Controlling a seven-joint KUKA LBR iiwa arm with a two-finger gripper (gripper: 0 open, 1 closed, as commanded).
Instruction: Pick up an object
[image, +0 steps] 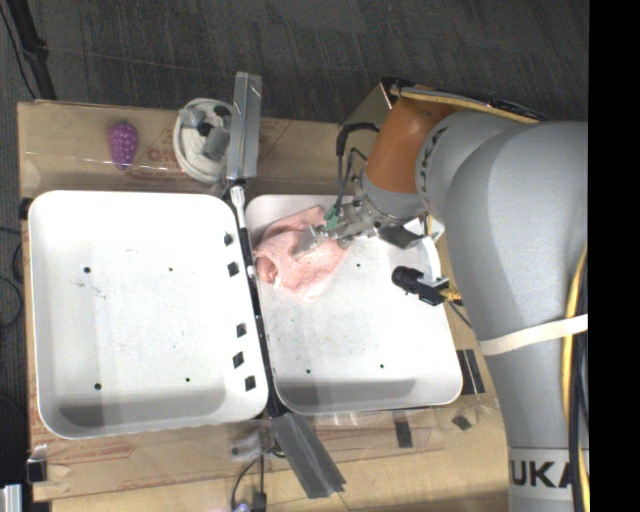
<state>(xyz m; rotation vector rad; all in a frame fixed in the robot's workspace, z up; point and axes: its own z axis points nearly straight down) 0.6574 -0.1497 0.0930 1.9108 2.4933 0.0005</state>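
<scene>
A crumpled pink cloth lies in the far left corner of the right bin, close to the divider. My gripper hangs low over the cloth's upper right edge, reaching in from the right under the orange-banded wrist. Its tips look to be touching or just above the fabric. The wrist and fittings hide how the fingers stand.
The left bin lies beside the right one, past a grey divider with black clips. On the bench behind it rest a purple grape-like toy and a white coiled item. The arm's grey bulk covers the right side.
</scene>
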